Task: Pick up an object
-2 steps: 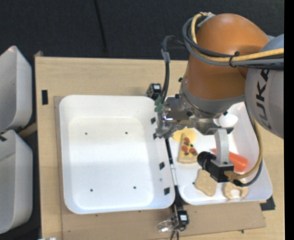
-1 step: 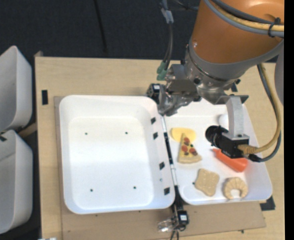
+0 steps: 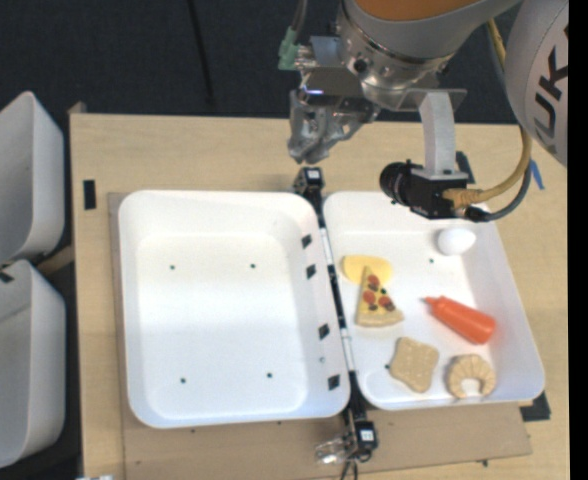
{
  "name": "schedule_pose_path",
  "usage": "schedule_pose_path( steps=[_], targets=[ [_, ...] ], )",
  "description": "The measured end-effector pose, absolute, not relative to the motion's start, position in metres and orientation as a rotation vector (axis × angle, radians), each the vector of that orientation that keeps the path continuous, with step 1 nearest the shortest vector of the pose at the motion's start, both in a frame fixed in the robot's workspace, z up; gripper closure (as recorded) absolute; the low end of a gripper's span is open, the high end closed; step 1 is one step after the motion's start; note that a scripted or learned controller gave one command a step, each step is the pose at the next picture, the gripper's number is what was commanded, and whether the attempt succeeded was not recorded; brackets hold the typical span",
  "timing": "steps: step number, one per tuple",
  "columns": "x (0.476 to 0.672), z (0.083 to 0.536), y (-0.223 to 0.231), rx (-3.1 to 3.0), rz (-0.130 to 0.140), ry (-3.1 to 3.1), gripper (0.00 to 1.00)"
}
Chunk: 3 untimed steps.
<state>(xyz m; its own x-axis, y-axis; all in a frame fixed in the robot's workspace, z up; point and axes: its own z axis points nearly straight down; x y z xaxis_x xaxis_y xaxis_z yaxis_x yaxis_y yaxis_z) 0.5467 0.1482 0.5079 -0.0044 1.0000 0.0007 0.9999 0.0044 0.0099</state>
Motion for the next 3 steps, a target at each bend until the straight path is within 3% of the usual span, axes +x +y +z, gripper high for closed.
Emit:
schedule_pose_path(
  steps=[1,2,3],
  targets=[
    [0.541,0.554,0.207,2.210,0.011,2.229,1.00],
    [0.534,0.552,0.221,2.217,0.002,2.224,1.00],
    [0.514,0.551,0.221,2.218,-0.002,2.225,1.00]
  ],
)
